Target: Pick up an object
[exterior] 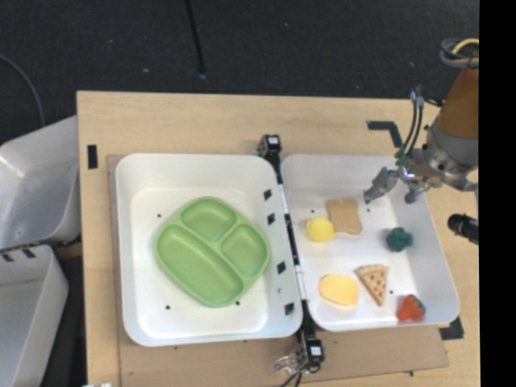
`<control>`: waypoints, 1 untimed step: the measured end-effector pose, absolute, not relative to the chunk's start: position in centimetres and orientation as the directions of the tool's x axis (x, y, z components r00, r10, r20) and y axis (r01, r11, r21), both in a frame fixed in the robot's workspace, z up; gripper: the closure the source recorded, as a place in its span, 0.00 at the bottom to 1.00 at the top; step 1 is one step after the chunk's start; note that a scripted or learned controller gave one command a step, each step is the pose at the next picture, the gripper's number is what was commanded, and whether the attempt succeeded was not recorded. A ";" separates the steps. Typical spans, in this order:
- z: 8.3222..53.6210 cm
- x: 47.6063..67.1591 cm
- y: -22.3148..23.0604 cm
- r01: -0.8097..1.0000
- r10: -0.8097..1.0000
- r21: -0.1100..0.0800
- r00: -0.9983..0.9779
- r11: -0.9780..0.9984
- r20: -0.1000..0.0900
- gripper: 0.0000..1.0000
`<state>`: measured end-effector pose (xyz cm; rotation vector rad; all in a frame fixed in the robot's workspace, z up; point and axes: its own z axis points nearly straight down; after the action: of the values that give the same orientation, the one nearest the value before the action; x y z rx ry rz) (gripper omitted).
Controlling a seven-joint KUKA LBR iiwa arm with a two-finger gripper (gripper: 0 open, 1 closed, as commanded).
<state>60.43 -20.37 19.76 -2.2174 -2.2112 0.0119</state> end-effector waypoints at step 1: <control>20.6 60.8 -20.3 1.000 1.000 0.001 -0.002 0.002 -0.001 0.00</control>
<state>60.76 -20.31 20.64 -2.2210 -2.2244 -0.0002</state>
